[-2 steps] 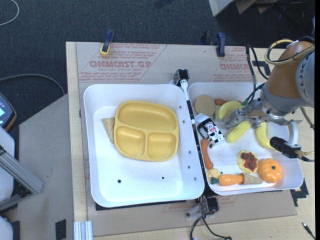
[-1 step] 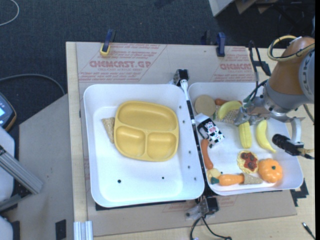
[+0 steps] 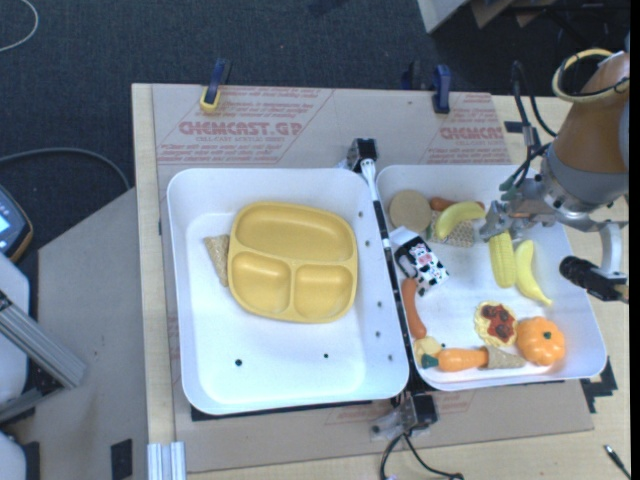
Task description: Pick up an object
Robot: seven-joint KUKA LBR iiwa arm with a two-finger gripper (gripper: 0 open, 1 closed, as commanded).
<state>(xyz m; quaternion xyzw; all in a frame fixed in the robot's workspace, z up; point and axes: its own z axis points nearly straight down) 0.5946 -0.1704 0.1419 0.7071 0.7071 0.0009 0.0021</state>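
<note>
Over at the right of the frame, the grey arm's two-finger gripper (image 3: 510, 211) hangs low in the right white bin (image 3: 590, 353), right above a yellow corn cob (image 3: 501, 259) and a yellow banana (image 3: 529, 272) lying side by side. Whether its fingers are spread or pressed together cannot be told. Lower right sits a small orange pumpkin (image 3: 541, 339). A yellow three-compartment plastic plate (image 3: 293, 261) fills the middle of the left white bin (image 3: 260, 383).
</note>
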